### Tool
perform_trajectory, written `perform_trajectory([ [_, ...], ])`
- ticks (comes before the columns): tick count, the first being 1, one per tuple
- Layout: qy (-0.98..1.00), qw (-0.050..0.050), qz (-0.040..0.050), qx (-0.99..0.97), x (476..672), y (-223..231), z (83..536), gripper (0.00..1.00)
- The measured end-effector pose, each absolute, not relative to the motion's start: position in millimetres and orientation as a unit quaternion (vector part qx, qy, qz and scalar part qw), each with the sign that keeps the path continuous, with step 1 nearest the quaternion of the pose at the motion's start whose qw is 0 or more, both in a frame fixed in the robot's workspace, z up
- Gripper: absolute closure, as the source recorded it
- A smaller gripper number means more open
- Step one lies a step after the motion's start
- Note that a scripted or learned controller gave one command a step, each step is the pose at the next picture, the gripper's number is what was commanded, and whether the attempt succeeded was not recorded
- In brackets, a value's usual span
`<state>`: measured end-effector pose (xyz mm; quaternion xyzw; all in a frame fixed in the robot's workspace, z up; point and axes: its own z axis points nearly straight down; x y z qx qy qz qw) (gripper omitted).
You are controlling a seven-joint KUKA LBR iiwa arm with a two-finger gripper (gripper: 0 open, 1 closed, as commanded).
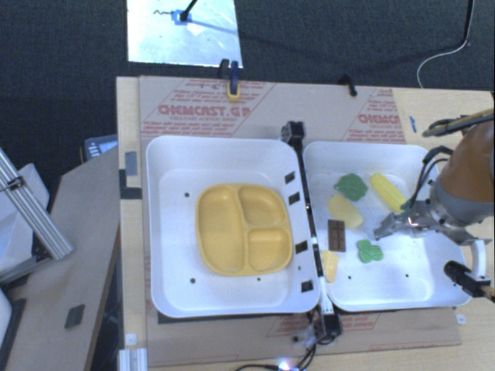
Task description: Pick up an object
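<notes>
The right bin [402, 284] holds several small toy foods. A green leafy piece [352, 185] and a yellow corn cob [387, 192] lie near its back. In front of them are a pale yellow piece [344, 211], a brown block [336, 235], a small green piece [369, 251] and a pale yellow wedge [330, 267]. My gripper [389, 228] is low inside this bin, just right of the pale yellow piece and just above the small green piece. I see nothing held in it.
A yellow divided plate [244, 229] lies in the left bin [166, 207]. Black clips [294, 199] line the divider between the bins. The arm's orange band [472, 168] hangs over the right bin's right side. A black fitting [464, 277] sits at its front right rim.
</notes>
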<state>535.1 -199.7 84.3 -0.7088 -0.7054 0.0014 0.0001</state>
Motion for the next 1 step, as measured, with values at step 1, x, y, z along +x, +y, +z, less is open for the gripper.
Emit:
perform_trajectory([
  [1,-0.708,-0.002,-0.0009,-0.706,539.4,-195.8,95.7,1.00],
])
